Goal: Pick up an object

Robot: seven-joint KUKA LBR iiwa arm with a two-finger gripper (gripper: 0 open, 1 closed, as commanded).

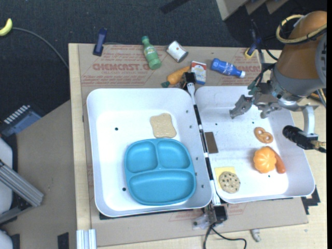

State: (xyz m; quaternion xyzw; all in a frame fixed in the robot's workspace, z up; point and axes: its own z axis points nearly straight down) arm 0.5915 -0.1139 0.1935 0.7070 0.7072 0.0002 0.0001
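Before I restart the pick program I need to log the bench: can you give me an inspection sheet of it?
Surface: two white bins side by side, left bin, right bin, on a cardboard-covered bench.
Job's things: pretzel, orange, cookie in right bin; bread slice, blue divided tray in left bin.
Clutter: green bottle, blue bottle, small carton behind the bins.
End effector: over right bin, holding nothing, fingers open.
Cables: one at front edge.
Surroundings: dark floor.
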